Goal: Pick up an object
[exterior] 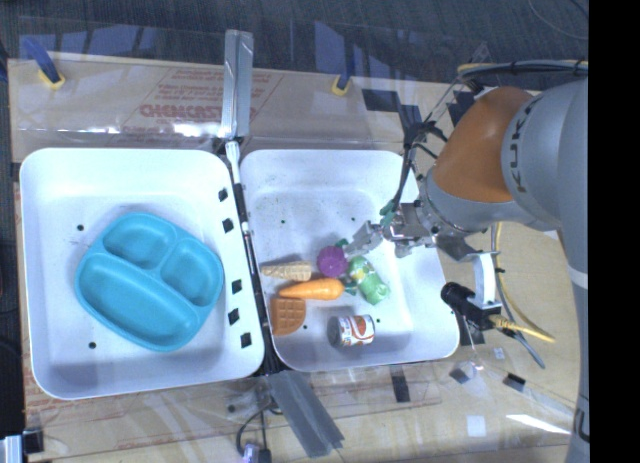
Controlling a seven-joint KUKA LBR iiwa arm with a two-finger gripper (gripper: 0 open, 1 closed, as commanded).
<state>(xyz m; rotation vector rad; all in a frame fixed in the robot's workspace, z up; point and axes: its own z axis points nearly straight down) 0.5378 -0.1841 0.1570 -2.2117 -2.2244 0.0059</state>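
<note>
A grey arm with an orange band above the wrist reaches in over the right edge of the right shallow white bin [262,213]. Its two-finger gripper [362,239] hangs low inside that bin, near the middle and toward the right wall, with its fingers parted a little and nothing visible between them. The fingertips sit just above and beside a small cluster of toys.

Directly under the fingertips lies a round purple toy fruit [333,260], touching a green leafy plastic toy [370,284] on its right. Just below the purple fruit lies an orange plastic carrot [312,290], stretched sideways. Left of the fruit, near the bin's left wall, rests a pale yellow corn cob toy [286,272], and beneath it a brown waffle-textured toy piece [287,314] lies close to the near left corner. A small red and silver tin can [352,330] lies on its side beside the near edge of the bin.

The left shallow white bin [50,181] carries a light blue plastic tray [150,279] with three compartments, set at a slant near the bin's centre.
</note>
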